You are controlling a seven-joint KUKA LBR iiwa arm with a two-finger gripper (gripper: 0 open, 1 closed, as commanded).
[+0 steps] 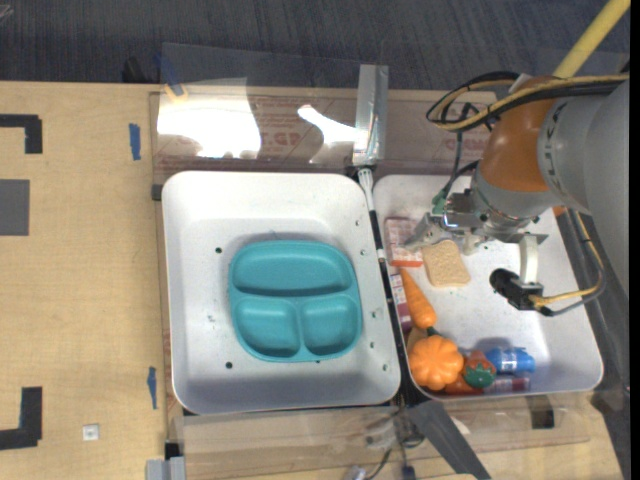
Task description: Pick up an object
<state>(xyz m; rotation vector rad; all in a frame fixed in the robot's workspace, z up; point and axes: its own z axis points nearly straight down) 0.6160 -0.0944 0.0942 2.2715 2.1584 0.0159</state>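
- Toast (446, 266), a tan square slice, lies flat in the upper left part of the right bin (565, 333), close to the wall it shares with the left bin (190, 268).
- From where I stand, the gripper (452, 230) hangs right at the toast's far edge. I cannot tell whether it touches the slice.
- I also cannot tell whether the gripper is released or clenched, as its lower end is a blur of metal against the white bin.
- The arm (570, 158) reaches in from the right, its orange band just above the wrist.
- A red-and-white packet (400, 258) lies along the bin's left wall, just beside the toast.
- A carrot (418, 303) lies just below the toast, slanting towards a pumpkin (436, 362) at the near wall.
- Right of the pumpkin is a small green-and-red thing (478, 374), with a blue bottle (512, 360) on its side next to it.
- The left bin holds a teal plate (295, 298) with three compartments, set near its middle.
- Both bins sit side by side on the counter (80, 268).
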